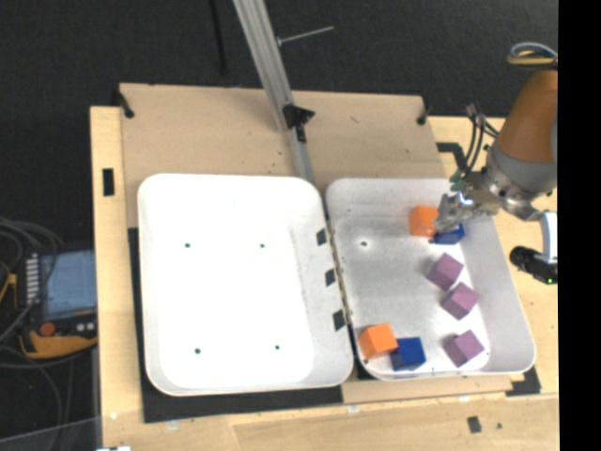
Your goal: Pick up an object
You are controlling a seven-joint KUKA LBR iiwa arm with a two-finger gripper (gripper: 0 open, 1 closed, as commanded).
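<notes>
**A:** Where does your gripper (453, 212) sit right now?

**B:** Low over the right bin (376, 275), at its far right corner. It is right on top of two blocks that lie close together: an orange block (423, 220) and a blue block (450, 236) just beside it.

**A:** Have you got one?

**B:** I can't say so. You cannot tell from this view whether the fingers are apart or together, and no block shows clearly between them.

**A:** So what makes this step go well?

**B:** Pick one block and centre on it. The two sit so near each other that a closing finger may, I judge, push one into the other or land on the seam. Also mind the bin wall near the blue block; there seems little room on that side.

**A:** And if that pair is too cramped?

**B:** You have easier choices. Three purple blocks (445, 271) stand in a loose row down the right side, each somewhat apart. Another orange block (378, 339) and a blue one (408, 353) touch at the near edge. The left bin (235, 280) needs no attention from you.
</notes>
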